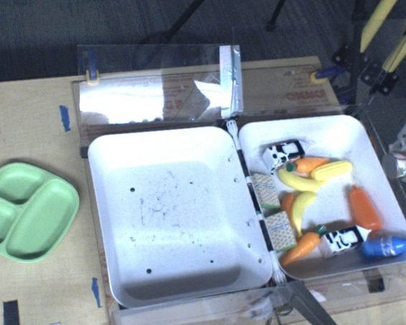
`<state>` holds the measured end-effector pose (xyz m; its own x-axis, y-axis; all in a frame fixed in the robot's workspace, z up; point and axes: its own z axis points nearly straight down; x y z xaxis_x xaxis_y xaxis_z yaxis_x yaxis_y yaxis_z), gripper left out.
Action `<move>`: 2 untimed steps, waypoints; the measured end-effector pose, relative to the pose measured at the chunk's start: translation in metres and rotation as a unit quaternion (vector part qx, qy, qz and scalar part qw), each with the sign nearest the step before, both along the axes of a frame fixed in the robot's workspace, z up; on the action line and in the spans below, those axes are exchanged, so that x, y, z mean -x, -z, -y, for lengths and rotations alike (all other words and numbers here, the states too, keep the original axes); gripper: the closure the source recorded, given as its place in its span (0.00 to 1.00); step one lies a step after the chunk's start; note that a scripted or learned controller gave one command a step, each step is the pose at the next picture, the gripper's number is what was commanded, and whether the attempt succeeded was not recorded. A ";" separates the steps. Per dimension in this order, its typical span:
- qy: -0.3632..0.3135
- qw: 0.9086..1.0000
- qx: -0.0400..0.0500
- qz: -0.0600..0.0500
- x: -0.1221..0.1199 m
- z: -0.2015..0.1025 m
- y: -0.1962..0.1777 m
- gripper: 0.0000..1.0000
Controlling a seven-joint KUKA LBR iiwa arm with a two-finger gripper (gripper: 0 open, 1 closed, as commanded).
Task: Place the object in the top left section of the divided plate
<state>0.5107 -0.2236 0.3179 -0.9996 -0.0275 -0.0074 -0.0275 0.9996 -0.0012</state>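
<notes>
Two carrots (299, 247) (one divided plate (25, 211))

Even overhead light was bright; the white bins (168, 205) looked washed out, glare flared on the clear sheet (153, 95), and the whole picture was soft.

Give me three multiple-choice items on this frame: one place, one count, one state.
1. Where is the green divided plastic plate?
A. in the left white bin
B. on the bench, left of both bins
C. in the right white bin

2. How many sections does the plate have?
A. two
B. three
C. five

3. What is the blue plastic bottle's state?
A. lying on its side
B. standing upright
C. resting on the plate

Answers: 1 B, it sits on bare wood beside the left white bin. 2 B, two small sections and one long one. 3 A, it lies flat at the right white bin's near edge.
</notes>
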 end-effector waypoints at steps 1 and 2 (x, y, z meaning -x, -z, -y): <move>-0.144 0.990 0.001 0.001 -0.045 -0.004 -0.009 1.00; -0.156 0.988 0.000 -0.002 0.007 -0.012 0.159 1.00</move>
<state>0.5037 -0.2120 0.1590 -0.9426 -0.3339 -0.0042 -0.3339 0.9426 -0.0011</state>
